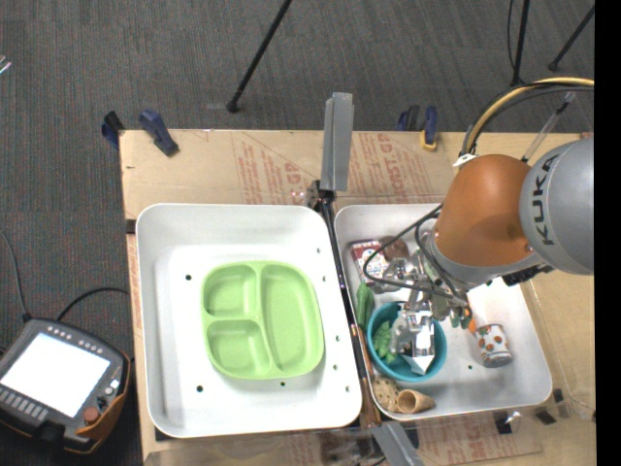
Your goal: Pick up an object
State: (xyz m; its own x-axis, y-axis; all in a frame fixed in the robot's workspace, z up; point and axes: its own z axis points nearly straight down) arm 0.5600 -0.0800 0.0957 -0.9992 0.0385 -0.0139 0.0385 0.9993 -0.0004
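My gripper (418, 341) hangs low in the right bin (529, 382), reaching down into a teal bowl (439, 360). Green pieces (384, 342) lie at the bowl's left side. The orange wrist band (482, 212) and grey arm cover the bin's upper right part. A long green item (364, 304) lies just left of the bowl. To the bowl's right stands a small white cup with red dots (492, 345). In front of the bowl lie a waffle cone (415, 400) and a round cookie (385, 391). A red and white packet (366, 253) shows at the bin's back left.
The left bin (165, 260) holds a light green divided plate (262, 319). A grey upright post (338, 144) stands behind the divide between the bins. A teach pendant (58, 379) rests on the floor at the lower left. Blue clamps (155, 129) grip the bench's back edge.
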